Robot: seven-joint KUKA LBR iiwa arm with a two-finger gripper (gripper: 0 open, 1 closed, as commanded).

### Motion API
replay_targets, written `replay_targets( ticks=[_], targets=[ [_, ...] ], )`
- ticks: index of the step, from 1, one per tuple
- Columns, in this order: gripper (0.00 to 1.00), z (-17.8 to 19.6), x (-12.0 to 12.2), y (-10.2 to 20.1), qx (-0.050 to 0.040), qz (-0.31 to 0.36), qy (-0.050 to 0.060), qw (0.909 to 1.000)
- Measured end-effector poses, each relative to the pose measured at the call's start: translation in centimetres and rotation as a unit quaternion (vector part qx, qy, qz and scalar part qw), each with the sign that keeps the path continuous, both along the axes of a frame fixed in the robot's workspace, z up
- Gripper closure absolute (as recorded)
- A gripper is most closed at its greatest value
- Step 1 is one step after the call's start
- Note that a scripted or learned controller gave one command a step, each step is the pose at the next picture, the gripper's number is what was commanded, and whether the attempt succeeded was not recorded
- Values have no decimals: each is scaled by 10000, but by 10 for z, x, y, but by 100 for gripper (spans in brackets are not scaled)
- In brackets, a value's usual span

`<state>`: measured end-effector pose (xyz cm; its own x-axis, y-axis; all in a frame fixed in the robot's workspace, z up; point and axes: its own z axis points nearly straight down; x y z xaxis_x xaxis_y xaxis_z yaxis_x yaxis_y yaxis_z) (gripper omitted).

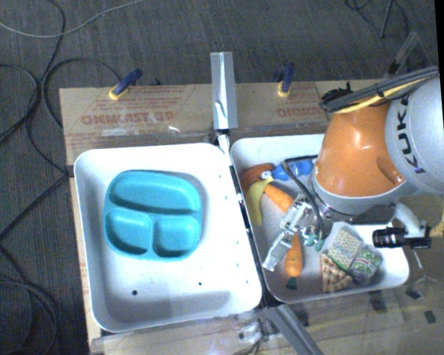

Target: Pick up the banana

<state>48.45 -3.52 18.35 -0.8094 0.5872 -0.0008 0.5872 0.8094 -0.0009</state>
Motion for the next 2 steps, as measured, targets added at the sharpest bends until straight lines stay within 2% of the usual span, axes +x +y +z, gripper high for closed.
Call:
replay_targets(
  ticks=[1,2],
  targets=[
    [0,0,-1,67,5,1239,6,9923],
    [0,0,12,61,6,1263,3,9920]
  ],
)
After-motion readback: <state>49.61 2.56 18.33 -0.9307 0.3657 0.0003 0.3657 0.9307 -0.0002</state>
